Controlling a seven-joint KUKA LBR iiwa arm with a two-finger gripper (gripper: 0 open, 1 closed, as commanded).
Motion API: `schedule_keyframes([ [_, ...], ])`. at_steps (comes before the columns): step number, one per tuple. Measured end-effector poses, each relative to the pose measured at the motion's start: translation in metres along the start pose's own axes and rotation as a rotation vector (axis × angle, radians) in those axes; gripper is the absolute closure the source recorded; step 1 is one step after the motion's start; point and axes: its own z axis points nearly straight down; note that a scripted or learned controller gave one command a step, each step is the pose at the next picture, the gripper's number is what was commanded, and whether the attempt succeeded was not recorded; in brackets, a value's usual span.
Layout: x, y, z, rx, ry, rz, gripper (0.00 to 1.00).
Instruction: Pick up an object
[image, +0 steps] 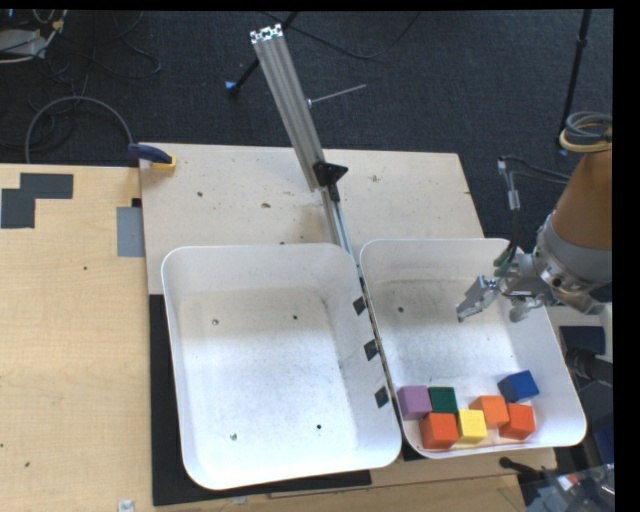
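Several coloured blocks lie clustered at the front of the right bin (452, 330): a purple block (414, 401), a green block (442, 398), an orange-red block (437, 430), a yellow block (471, 425), an orange block (491, 408), a red block (517, 421) and a blue block (518, 385). My gripper (496, 304) hangs over the right bin's far right part, well behind the blocks. It is open, with nothing between its fingers (471, 303). The grey wrist and orange band rise to the right.
The left bin (260, 330) sits beside the right one, with black clips (367, 349) along the shared rims. A slanted aluminium post (297, 115) stands behind the bins. A blue clamp (150, 155) sits at the bench's far left corner.
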Motion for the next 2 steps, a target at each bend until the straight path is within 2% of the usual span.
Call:
schedule_keyframes([
  [1,0.026,-0.054,-0.114,-0.008,-0.001,-0.009,0.0],
  [2,0.005,0.011,0.045,0.008,0.001,-0.006,0.0],
])
